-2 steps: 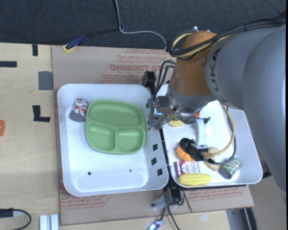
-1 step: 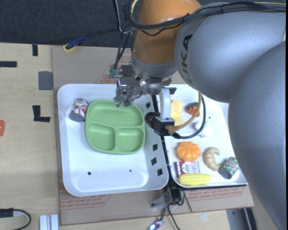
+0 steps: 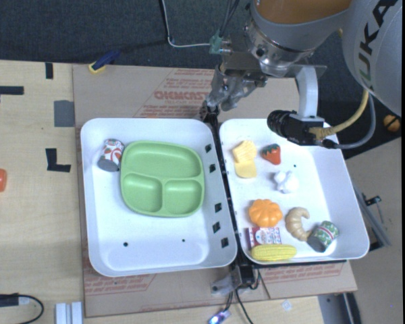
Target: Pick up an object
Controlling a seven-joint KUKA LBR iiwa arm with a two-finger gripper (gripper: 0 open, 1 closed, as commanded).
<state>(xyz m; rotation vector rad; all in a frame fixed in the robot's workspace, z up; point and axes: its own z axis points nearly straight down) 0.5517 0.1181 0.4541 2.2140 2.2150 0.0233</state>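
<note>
While jaws [image 3: 212, 106] hover above bins' divider, yellow cheese wedge [image 3: 244, 152] lies nearby

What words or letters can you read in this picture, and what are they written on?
"KUKA", partly cut off, on the grey arm.
Red print on the cardboard sheet under the bins: reversed and too blurred to read.
Label on the small red-and-white packet: too small to read.
Print on the can: too small to read.

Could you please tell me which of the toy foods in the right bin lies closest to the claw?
The yellow cheese wedge, at the top left of the right bin. It lies nearest the claw; the strawberry sits farther right, the pumpkin and corn lower down.
</note>
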